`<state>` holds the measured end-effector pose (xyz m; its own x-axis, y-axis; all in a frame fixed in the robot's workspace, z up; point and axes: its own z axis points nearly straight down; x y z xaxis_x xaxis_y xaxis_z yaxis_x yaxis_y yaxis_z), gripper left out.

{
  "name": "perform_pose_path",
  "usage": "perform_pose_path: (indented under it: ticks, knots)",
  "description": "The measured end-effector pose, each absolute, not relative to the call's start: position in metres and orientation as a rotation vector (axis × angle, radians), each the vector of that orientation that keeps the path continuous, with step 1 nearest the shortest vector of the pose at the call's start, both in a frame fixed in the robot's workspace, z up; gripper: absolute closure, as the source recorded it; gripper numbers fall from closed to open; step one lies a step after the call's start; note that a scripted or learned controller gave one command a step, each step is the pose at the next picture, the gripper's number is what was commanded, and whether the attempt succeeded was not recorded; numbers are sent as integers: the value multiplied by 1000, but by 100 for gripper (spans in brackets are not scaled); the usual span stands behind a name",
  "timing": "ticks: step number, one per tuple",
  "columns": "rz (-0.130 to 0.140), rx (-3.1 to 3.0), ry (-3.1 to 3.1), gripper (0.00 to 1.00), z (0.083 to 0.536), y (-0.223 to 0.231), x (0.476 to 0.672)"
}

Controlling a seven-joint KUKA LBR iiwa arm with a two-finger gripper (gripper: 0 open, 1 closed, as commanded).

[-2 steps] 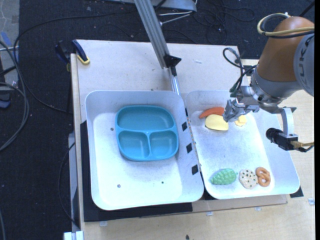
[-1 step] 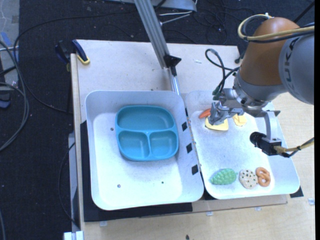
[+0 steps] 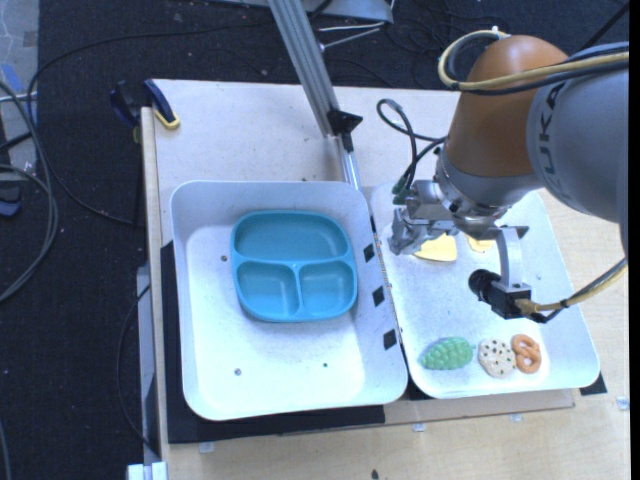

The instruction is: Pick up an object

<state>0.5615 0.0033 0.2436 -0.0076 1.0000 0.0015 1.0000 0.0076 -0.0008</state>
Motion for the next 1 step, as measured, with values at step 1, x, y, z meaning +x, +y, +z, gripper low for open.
perform_pose_path:
  ticks: [1]
  knots:
    - [2, -2213, -2227, 100, 231, 59, 547]
